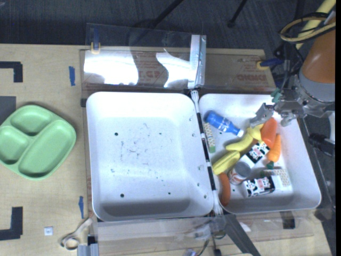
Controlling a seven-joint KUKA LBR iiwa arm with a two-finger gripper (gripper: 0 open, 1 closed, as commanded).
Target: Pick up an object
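The right bin (303, 193) holds a heap of toys: a blue bottle (221, 122), a yellow banana (238, 146), two orange carrots (270, 131) side by side, two black-and-white patterned blocks (260, 185) and a red-orange sausage shape (225, 190) against the left wall. My gripper (275, 116) hangs over the bin's upper right part, just above the top of the carrots. Its two grey fingers (263, 113) stand apart, open, with nothing gripped between them. The carrot's tip sits just below the gap.
The left bin (144, 153) lies beside the right one, sharing a middle wall. A green divided plate (34, 140) rests on the bench at far left. A clear panel (144, 63) stands behind the bins. Yellow cables (309, 28) hang at top right.
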